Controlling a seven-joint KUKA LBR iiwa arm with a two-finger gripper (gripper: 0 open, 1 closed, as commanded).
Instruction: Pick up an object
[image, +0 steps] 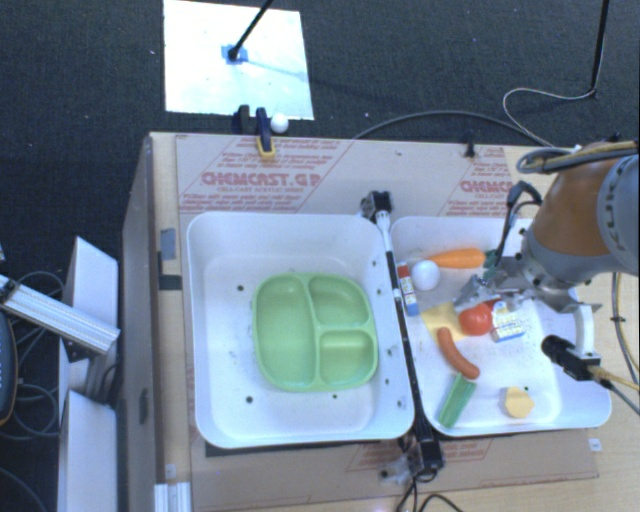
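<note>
Gripper: the gripper (487, 296) is hanging low over the right bin (590, 405), its metal parts crowding right above the red tomato (477, 319); from where I'm standing I cannot tell how the hand is set, and nothing is showing as lifted.
Arm: the grey arm (580, 215) with its orange band is reaching in from the right and bending down over the far half of that bin.
Likely target: the tomato is lying on the bin floor, just beside a small printed box (508, 327) and touching a yellow wedge (438, 320).
Other candidates: an orange carrot (458, 258) and a white egg (426, 273) are sitting toward the far wall; a red sausage (457, 352), a green cucumber piece (456, 400) and a yellow chunk (518, 402) are lying nearer the front.
Left bin: the left bin (215, 400) is holding a green divided plate (315, 331), well apart from the hand.
Progress: the approach is looking made, I'd say; the grasp and the lift are not yet showing as done.
Left to do: closing on one item and raising it clear of the bin.
</note>
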